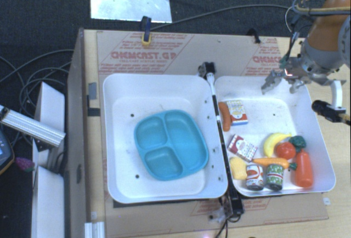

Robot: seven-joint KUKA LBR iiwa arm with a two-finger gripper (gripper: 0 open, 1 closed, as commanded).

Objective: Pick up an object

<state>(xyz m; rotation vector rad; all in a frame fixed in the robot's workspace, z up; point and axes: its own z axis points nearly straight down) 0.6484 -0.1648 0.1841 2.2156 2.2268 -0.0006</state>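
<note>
The right bin (307, 101) holds several toy foods: a sausage (224, 115), a small red and white carton (236, 112), a red packet (242, 147), a banana (273, 142), a tomato (285, 150), a carrot (270, 162), two cans (264, 176), a yellow piece (237, 168) and a red pepper (303, 169). My gripper (283, 82) hangs over the far rim of the right bin, above and behind the objects. Its fingers are spread open with nothing between them.
The left bin (122, 101) holds a blue three-compartment plate (171, 144). A divider clamp (208, 71) sits between the bins at the far side. Cables and boxes lie to the left of the bench.
</note>
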